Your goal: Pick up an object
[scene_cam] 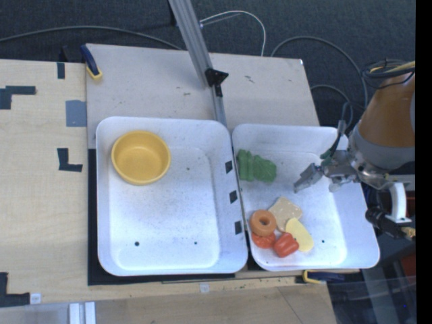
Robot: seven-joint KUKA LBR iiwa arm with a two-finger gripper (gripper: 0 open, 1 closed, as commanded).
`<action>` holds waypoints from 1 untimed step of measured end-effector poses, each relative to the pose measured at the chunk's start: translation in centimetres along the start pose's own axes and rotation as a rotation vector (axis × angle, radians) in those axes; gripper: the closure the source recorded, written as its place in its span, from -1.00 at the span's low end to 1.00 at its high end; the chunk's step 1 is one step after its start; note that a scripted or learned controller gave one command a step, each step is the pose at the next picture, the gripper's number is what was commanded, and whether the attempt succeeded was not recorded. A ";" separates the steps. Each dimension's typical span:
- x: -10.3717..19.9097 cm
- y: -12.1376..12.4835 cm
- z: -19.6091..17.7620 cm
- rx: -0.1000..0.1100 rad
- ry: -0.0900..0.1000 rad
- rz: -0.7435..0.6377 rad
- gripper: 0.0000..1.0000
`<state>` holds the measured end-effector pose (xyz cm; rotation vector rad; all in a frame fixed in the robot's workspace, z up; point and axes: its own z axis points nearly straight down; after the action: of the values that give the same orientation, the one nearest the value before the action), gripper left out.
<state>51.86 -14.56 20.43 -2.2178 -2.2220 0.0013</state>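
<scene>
The right bin (351, 248) holds a green ridged toy (256, 167) near its upper left. A cluster lies at its front: an orange ring (262, 221), a beige slice (285, 210), a yellow piece (301, 237) and a red piece (285, 246). My gripper (321, 181) hangs over the bin's right half, to the right of the green toy and above the beige slice. Its fingers (306, 178) stand open with nothing between them.
A yellow bowl (140, 156) sits in the upper left of the left bin (169, 248). A grey pole (196, 39) slants in from the top to the ridge between the bins. Cables lie behind the bench.
</scene>
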 end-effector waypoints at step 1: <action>0.0 0.0 0.0 0.000 0.000 0.000 -1.00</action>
<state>51.86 -14.57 20.44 -2.2184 -2.2217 0.0010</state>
